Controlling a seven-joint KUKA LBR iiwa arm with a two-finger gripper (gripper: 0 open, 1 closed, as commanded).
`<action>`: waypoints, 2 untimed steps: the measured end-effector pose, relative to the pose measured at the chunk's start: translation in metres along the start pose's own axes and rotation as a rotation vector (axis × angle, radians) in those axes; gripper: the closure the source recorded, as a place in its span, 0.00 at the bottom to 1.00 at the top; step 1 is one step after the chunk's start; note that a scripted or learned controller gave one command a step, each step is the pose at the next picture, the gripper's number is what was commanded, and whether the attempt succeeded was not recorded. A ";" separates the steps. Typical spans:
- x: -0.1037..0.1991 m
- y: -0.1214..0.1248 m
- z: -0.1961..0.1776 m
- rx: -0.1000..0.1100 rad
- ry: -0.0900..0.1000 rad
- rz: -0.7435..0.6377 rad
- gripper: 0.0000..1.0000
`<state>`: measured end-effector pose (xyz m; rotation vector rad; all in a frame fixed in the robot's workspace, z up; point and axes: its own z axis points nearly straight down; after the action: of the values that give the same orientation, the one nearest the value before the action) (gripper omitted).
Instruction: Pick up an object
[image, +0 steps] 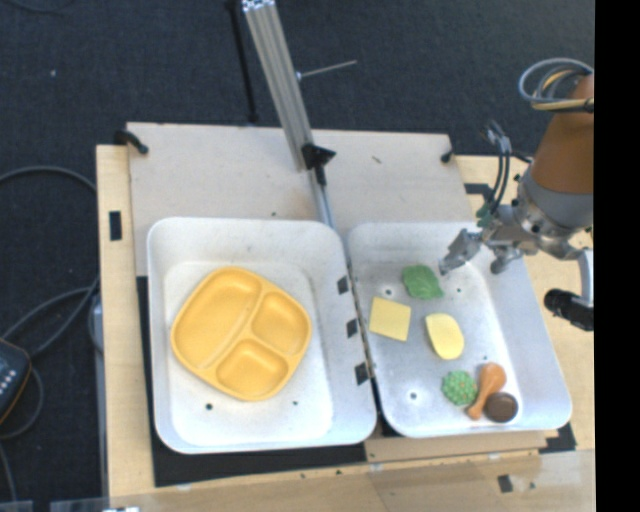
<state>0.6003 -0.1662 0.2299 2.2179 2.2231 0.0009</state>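
Two shallow white bins sit side by side on the pale surface (220, 170). The left bin (165, 250) holds one yellow divided plate (241, 332), lying flat toward its left half with three compartments showing. The right bin (530, 330) holds the loose pieces: a dark green leafy lump (422, 282) near the far middle, a pale yellow square slab (390, 320) to the left, a yellow oval piece (445, 336) just right of the slab, and in the near right corner a small bumpy green piece (459, 387) beside an orange-brown drumstick shape (487, 386) and a dark brown round piece (501, 407), the three close together. The claw (483, 254) hangs over the far edge of the right bin, above and to the right of the leafy lump, with its two fingers (461, 250) spread apart and nothing between them. The arm (562, 160) reaches in from the right and its upper part is cut off by the frame edge, as are the cables looping over it. What the small pieces really are is hard to make out at this size. A slanted metal rail (285, 85) crosses the far side of the surface down to the gap between the bins. The middle of the right bin and its far left corner lie open, and the near right corner is crowded against the bin wall.
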 end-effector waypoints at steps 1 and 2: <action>0.000 0.000 0.000 0.000 0.000 0.000 0.00; -0.002 0.000 0.063 0.006 0.000 0.003 0.00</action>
<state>0.5999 -0.1687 0.1666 2.2237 2.2231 -0.0063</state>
